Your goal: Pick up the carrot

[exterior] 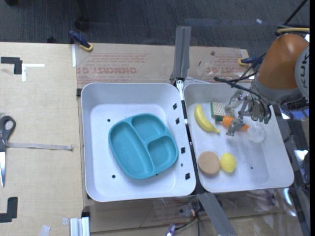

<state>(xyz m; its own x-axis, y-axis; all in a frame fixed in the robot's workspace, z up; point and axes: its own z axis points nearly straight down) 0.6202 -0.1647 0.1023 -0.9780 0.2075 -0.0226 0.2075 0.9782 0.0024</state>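
Carrot [227, 121] largely hidden beneath gripper [239, 121]; green-and-white item [217, 109] partly covered, identity unclear; scissors [4, 146] cropped at left edge

Scene is evenly lit, fairly bright, w/ diffuse overhead light; no hard-edged shadows are cast; only soft, faint shading is seen under the blue plate [143, 145] and along the inner walls of the left bin [89, 146]; whites of the right bin [275, 173] are near blown out, so detail is lost there; a mild sheen is seen on the arm's orange band [281, 63]; glare is caught on plastic film at bottom right [268, 200]; end effector [238, 122] is rendered soft, small parts hard to resolve; overall res. is low, slightly grainy; dark floor at top [147, 6] is underexposed; straight edges look slightly bowed near frame borders.
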